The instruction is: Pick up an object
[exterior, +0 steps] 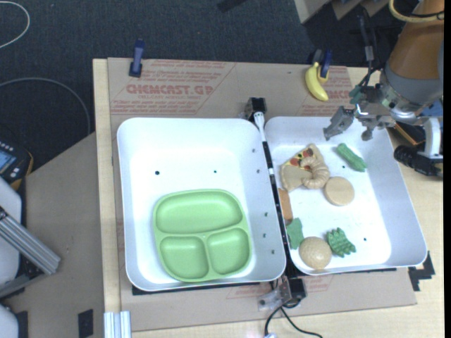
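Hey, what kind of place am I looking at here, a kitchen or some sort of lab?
Most likely a robotics lab, not a kitchen: a robot arm's gripper hangs over a white bin of toy food, a green divided plate lies in the other bin, and clamps hold the bench board.

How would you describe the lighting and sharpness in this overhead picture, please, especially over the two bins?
In the camera view, light is even and soft; the white bins look bright, nearly washed out, with faint shadows. The green divided plate shows a mild sheen. The hand is slightly soft, its fingers hard to read; small food toys such as the green pod lack fine detail. The dark floor is dim.
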Available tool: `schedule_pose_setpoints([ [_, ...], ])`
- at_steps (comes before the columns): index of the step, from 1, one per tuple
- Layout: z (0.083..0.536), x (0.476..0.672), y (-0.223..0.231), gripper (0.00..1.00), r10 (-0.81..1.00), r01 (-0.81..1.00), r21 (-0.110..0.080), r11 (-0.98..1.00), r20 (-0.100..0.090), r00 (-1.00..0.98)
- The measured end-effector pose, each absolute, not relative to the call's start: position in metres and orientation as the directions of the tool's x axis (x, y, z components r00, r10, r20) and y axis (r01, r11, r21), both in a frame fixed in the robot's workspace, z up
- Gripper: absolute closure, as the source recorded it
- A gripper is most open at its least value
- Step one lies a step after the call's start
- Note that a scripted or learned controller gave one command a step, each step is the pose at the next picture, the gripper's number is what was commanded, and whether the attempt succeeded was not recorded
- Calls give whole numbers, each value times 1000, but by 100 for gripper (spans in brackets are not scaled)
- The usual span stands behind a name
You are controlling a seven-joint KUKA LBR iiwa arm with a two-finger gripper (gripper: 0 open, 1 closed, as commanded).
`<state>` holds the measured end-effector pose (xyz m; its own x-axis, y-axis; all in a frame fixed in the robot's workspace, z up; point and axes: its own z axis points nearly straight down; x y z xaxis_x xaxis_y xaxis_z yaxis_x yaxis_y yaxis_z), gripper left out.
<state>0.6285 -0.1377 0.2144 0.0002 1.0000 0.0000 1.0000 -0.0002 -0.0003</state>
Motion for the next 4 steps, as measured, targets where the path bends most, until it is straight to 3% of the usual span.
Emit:
schedule_pose_setpoints([
  [1,226,629,-138,100,1000,1000,4,1,-1,-1],
  [2,173,578,-201,100,1000,1000,-8,-7,1,7],
  [3,121,571,-225,100,1000,1000,-5,-2,2,2],
  [4,92,528,-224,100,1000,1000,-7,-3,3,3],
])
